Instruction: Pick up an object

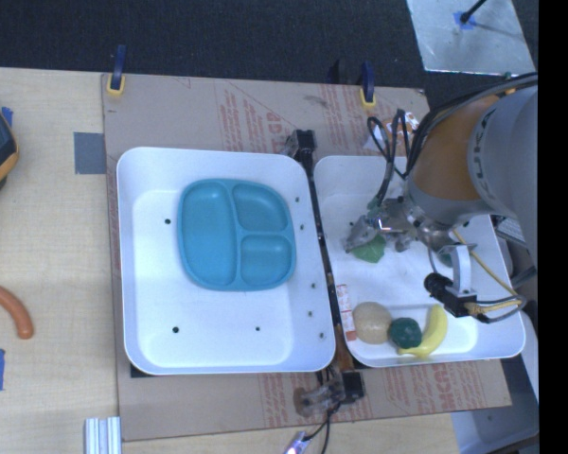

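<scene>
Even, fairly bright overhead light falls on the bench, and the white bins [137, 253] look slightly washed out. Shadows are soft. The picture is mildly grainy and soft throughout.

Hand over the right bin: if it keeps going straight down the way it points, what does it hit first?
Most likely the green object lying directly under the hand, then the right bin floor. How far the hand sits above it is unclear from this slanted view.
</scene>
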`<action>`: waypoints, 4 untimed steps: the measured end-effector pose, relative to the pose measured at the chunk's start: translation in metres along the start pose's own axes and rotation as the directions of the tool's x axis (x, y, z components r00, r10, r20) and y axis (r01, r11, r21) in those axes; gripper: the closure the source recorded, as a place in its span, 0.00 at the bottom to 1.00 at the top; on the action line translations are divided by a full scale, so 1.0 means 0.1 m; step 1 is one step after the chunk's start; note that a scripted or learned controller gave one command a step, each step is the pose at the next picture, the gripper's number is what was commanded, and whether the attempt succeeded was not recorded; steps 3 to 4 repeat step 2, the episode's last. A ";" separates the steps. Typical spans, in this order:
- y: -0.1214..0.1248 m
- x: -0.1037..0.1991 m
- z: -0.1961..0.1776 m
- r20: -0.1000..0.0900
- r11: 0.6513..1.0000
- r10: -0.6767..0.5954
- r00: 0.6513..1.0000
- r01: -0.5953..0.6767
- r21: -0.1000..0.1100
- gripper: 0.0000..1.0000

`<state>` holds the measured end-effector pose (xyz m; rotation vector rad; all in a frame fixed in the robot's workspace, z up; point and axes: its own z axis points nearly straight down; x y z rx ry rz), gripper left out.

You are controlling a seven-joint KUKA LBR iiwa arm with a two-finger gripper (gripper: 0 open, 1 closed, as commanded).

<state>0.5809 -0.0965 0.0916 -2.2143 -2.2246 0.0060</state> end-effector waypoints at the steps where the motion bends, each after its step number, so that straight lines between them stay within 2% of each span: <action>1: 0.00 -0.01 -0.10 0.000 1.000 -0.002 1.000 0.002 0.002 1.00; 2: 0.00 -0.01 -0.10 0.000 1.000 -0.002 1.000 0.002 0.002 0.00; 4: 0.00 -0.01 -0.10 0.000 1.000 -0.002 1.000 0.002 0.002 0.00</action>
